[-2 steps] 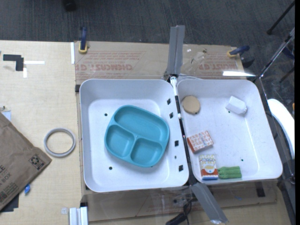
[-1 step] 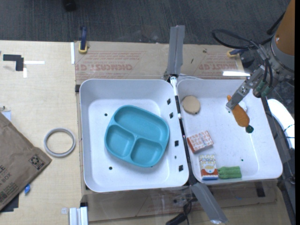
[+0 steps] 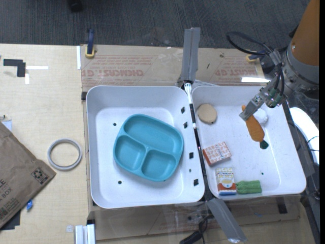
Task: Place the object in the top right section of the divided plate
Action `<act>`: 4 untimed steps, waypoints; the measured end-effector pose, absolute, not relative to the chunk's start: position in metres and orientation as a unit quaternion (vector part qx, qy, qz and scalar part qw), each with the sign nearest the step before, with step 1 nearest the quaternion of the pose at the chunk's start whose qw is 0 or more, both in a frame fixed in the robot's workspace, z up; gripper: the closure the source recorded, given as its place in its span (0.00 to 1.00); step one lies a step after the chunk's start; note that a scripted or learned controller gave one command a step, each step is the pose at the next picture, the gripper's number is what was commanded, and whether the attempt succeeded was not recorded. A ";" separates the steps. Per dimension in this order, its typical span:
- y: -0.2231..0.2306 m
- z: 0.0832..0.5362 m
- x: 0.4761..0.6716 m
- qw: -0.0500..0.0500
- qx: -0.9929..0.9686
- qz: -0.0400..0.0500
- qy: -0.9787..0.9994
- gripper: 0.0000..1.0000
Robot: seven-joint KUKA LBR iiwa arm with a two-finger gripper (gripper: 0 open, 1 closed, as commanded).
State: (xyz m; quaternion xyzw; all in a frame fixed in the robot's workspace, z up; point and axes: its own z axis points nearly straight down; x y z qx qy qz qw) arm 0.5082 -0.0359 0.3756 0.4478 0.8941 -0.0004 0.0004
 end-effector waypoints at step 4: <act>0.109 0.356 0.478 0.000 0.494 -0.001 0.870 1.00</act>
